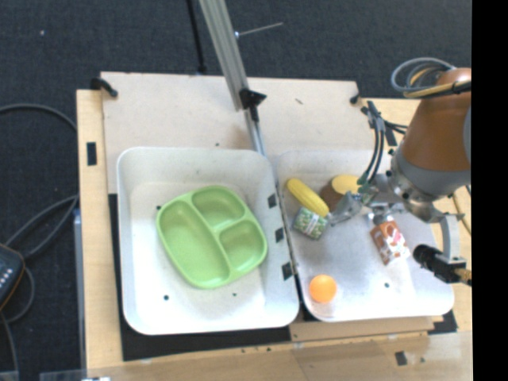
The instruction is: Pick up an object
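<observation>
jaws [359,203] above right bin [413,296]; banana [307,196] beside

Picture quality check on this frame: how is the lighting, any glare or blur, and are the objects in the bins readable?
Camera view: lighting is even and soft, with faint shadows and no hard glare on the white bins. The whole frame is slightly soft. The green divided plate, banana and orange ball read clearly; the small carton has an unreadable label, and the gripper is too blurred to judge.

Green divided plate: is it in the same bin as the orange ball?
No, the green divided plate lies in the left bin, while the orange ball sits in the right bin.
</observation>
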Robot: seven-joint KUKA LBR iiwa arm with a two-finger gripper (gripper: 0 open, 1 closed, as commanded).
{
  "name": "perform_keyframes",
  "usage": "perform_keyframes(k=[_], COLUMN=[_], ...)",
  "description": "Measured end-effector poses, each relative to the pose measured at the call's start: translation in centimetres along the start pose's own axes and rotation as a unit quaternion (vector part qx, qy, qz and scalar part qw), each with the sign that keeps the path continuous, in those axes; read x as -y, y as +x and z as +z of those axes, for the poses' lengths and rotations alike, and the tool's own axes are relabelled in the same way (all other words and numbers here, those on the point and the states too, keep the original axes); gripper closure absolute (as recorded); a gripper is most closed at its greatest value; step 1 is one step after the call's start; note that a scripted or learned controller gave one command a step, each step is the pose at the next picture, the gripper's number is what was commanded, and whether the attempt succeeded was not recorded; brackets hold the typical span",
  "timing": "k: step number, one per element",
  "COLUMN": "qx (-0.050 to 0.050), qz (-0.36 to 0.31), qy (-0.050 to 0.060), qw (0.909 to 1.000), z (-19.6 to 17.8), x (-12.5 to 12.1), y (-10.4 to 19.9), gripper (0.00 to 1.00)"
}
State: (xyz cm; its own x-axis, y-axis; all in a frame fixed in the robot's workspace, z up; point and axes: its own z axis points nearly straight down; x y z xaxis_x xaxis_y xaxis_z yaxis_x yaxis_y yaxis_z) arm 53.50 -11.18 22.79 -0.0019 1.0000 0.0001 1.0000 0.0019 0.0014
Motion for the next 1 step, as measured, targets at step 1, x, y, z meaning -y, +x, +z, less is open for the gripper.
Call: perform_keyframes(k=[1], qx=[0.000], qz=[0.001], qy=[0.000], qw=[1.0000], z=[-0.01], x=[-0.01], y=[-0.02], gripper=[0.00])
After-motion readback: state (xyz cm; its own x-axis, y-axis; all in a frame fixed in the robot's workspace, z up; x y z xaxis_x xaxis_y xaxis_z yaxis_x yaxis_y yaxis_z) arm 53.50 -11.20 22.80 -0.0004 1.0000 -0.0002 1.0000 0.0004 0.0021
